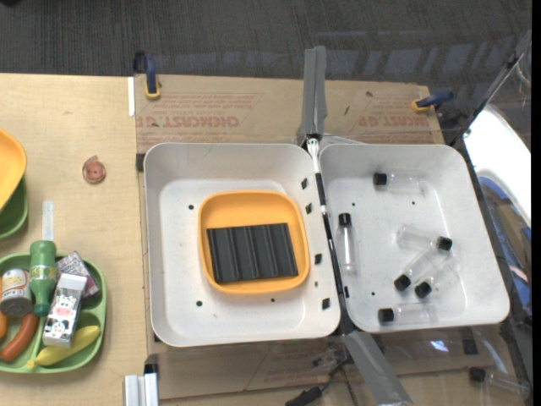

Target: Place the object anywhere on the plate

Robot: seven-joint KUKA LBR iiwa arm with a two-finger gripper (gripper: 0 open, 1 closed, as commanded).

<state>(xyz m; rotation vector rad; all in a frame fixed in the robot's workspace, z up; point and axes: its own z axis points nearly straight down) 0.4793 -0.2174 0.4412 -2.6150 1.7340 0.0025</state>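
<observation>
Presently on the bench: left bin (169, 227), shallow white plastic with rounded corners, holding a plate (252, 203), orange-yellow, glossy, rounded-square with a raised rim. Object (256, 253): a black matte rectangular slab with lengthwise ribs, lying flat inside the plate's well, clear of the rim on every side. Bare white floor runs all round the plate, widest toward the near wall.
Right bin (478, 299), same make, its edge touching the left bin's; it holds clear tubular vials (345, 242) with black caps, one beside the dividing wall and the others scattered well apart toward the far and near right.
Under both bins is a cardboard sheet (254, 108), brown and printed, clamped at its far corners.
Gripper: whether spread or pressed together cannot be told
</observation>
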